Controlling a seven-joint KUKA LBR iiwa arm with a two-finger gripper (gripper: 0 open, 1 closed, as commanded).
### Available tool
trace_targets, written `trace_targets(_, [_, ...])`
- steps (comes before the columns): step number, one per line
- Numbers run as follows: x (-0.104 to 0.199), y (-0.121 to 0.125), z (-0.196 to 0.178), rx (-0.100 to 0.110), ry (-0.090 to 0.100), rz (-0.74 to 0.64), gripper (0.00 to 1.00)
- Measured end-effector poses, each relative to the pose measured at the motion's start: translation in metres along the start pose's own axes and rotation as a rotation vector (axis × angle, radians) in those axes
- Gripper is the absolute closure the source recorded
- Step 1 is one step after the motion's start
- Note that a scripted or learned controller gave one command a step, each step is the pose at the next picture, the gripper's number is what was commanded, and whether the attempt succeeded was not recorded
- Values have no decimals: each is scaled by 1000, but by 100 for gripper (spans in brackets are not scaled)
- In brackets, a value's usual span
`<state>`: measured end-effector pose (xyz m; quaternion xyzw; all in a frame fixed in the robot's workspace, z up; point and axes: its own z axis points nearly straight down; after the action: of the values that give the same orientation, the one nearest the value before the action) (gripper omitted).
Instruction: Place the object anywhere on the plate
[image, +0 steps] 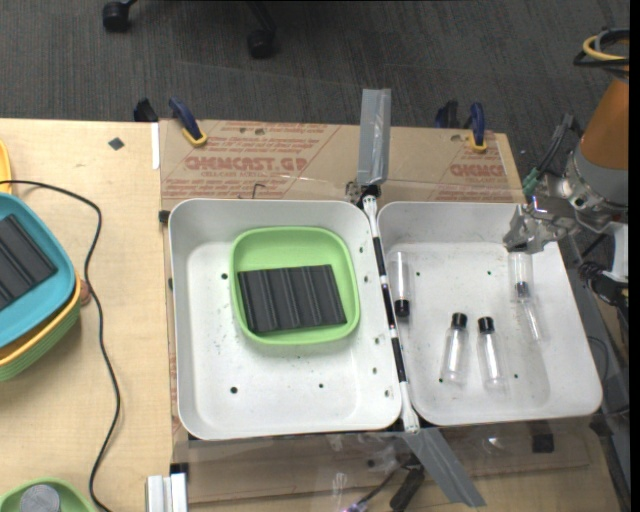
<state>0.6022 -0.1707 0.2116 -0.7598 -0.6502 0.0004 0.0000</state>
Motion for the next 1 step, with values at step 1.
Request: trace_targets(1, [0, 0, 0, 0, 0, 0, 0])
